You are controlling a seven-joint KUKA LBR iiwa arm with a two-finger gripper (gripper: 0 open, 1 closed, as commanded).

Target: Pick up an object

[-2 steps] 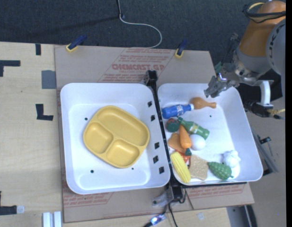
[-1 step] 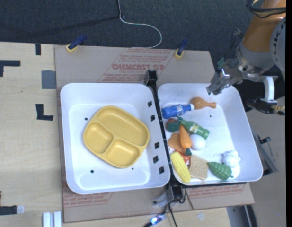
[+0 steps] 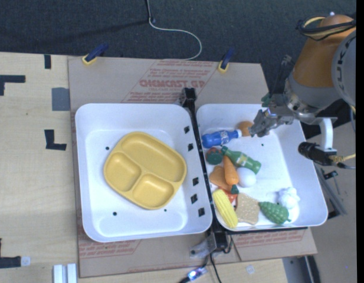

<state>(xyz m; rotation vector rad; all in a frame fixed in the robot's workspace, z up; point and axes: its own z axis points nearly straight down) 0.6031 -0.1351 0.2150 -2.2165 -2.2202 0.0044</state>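
Note:
The right bin [image 3: 299, 175] holds a pile of toy food along its left and front sides: a blue bottle [image 3: 219, 138], a green bottle [image 3: 242, 159], a carrot [image 3: 230, 170], a white egg [image 3: 247, 178], a corn cob [image 3: 225, 208], a cracker [image 3: 248, 209], a green pickle-like piece [image 3: 272, 211] and a white lumpy thing [image 3: 287, 197]. An orange piece [image 3: 245, 127] lies at the bin's back. My gripper [image 3: 262, 125] hangs over the back of this bin, just right of the orange piece. I see nothing held in it.
The left bin [image 3: 90, 152] carries a yellow divided plate [image 3: 145, 169]. A black clip strip [image 3: 193, 152] joins the two bins. The right bin's middle and right floor is bare white. A cable [image 3: 176, 31] lies behind the cardboard.

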